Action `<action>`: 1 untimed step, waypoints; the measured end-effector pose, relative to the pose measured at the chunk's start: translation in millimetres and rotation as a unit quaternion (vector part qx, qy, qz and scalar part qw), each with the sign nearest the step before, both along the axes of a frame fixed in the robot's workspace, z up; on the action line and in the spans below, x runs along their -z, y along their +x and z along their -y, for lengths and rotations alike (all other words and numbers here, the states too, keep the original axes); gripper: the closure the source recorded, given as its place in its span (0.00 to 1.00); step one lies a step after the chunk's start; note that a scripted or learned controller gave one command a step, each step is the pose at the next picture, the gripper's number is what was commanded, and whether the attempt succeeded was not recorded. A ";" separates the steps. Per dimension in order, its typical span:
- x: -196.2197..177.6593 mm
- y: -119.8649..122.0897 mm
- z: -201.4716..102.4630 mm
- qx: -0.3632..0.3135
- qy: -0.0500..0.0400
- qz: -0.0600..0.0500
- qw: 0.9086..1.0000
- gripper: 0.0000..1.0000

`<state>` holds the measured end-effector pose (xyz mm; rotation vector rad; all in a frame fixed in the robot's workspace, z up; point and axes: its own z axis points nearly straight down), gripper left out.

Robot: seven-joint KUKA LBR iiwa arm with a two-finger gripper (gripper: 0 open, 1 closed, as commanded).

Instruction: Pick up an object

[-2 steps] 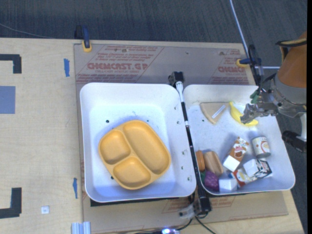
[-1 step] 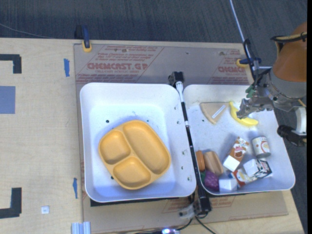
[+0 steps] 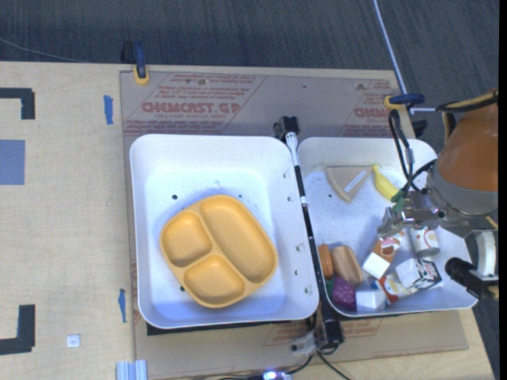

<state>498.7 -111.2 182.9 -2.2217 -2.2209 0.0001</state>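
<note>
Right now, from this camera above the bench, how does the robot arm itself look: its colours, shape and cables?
The arm enters from the right as a thick rounded body, with a broad orange band over a grey section. Black cables loop along its left side. Lower down, the claw is a small block of grey metal parts with a bit of green on it. A black and white piece sticks out near the bin's right edge.
</note>
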 end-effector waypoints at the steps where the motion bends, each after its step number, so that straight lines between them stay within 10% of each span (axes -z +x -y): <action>1: -21.4 79.3 38.7 -0.001 -0.001 0.001 1.000 1.00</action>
